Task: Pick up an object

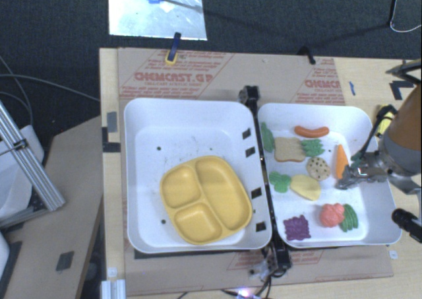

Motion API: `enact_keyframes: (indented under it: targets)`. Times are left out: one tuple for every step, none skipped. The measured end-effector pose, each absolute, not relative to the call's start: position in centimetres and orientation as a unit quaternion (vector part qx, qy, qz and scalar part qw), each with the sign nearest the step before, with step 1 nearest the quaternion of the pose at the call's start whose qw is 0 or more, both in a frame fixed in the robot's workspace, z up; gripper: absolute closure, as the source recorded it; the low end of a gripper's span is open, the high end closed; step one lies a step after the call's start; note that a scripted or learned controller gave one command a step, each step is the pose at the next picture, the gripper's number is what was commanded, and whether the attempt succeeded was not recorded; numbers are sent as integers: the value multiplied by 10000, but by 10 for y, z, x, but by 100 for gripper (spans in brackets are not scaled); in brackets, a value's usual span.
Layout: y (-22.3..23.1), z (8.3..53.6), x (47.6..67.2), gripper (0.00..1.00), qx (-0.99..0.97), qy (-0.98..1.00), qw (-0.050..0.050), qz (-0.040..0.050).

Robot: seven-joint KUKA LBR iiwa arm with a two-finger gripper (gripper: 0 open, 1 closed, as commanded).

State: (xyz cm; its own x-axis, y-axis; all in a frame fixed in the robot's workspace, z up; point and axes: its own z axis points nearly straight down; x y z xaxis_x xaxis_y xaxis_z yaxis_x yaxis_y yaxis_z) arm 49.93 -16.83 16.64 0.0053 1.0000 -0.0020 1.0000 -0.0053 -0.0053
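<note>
Two white bins; one yellow tray; roughly nine toy foods

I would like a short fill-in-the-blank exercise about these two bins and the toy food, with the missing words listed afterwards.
1. The yellow divided plate has ___ compartments.
2. The plate lies in the ___ bin.
3. The end effector is beside the toy carrot, whose colour is ___.
4. The purple grapes lie near the right bin's ___ edge.

Missing words: three; left; orange; front

You'll find the slim orange plastic carrot lying nearly upright in the right white bin, just beside the speckled round cookie.
</note>
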Motion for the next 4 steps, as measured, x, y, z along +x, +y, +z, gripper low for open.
enact_keyframes:
  targets:
    - [-120,104,511,100,-7044,-7098,24,2]
    - [-83,83,486,100,-7051,-7092,10,-2]
    - [-173,85,531,100,-7081,-7061,-45,-3]
    - [-168,84,529,0,-7064,-7078,-8,-4]
